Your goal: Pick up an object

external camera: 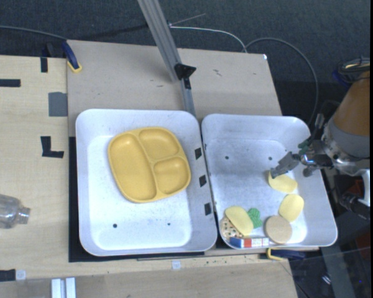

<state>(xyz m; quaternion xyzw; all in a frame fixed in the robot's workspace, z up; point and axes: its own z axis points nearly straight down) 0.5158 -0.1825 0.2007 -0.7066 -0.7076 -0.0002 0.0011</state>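
In the right bin [248, 135], my gripper [296, 166] hangs near the right wall, open, its two dark fingers spread with nothing between them. Just below its left finger lies a pale yellow piece [283, 183]. A second yellow piece [291, 207] rests further toward the front. Along the front wall sit a yellow oblong piece [239, 219], a small green item [254, 216], a tan round piece [278, 229] and a flat red, white and blue item [248, 242].
A yellow divided plate [149, 164] lies in the left bin [93, 228]. A slanted metal pole [165, 36] ends at the bins' back edge. A clear bottle [3, 210] lies on the bench at far left. Cables run behind the right bin.
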